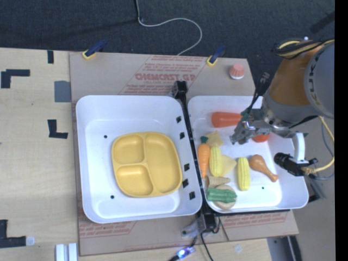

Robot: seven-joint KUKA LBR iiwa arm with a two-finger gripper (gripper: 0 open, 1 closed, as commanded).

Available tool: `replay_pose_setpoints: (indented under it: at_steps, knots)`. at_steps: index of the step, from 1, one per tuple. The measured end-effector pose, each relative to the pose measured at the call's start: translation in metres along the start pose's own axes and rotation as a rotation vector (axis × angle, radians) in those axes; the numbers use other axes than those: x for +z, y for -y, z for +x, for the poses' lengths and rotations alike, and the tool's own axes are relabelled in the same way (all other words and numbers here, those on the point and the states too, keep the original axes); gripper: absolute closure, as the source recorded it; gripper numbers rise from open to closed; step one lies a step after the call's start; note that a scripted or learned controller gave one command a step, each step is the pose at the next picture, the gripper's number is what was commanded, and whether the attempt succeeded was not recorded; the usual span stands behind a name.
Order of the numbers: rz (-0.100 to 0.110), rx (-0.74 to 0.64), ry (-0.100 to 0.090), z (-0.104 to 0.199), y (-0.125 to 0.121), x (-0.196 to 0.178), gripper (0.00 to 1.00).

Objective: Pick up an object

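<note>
The right bin (283, 200) holds several toy foods: a red-orange sausage (225, 118), a carrot (203, 157), two corn cobs (216, 160) (243, 173), a chicken drumstick (262, 167), a green vegetable (221, 194) and a red piece (261, 137). My gripper (240, 136) hangs over the bin's middle, just below the sausage and left of the red piece. Nothing shows between its fingers.
The left bin (92, 145) holds a yellow divided plate (145, 163). A pink knob (236, 71) sits on the cardboard behind the right bin. A white cable (174, 22) loops at the back. The arm fills the upper right.
</note>
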State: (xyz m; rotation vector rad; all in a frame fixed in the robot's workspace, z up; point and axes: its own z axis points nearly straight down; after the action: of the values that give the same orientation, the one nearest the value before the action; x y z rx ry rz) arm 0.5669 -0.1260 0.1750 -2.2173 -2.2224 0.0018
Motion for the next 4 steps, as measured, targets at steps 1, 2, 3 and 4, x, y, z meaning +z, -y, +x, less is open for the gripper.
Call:
replay_pose_setpoints:
  at_steps: [1, 2, 3, 4]
  knots:
    - [-0.003, 0.0, 0.001, 0.0, -0.001, -0.05, 1.0]
    - [0.001, -0.002, 0.0, 0.029, -0.036, -0.053, 1.0]
    - [0.001, -0.001, 0.0, 0.035, -0.049, -0.055, 1.0]
    - [0.002, 0.001, 0.001, 0.037, -0.061, -0.053, 1.0]
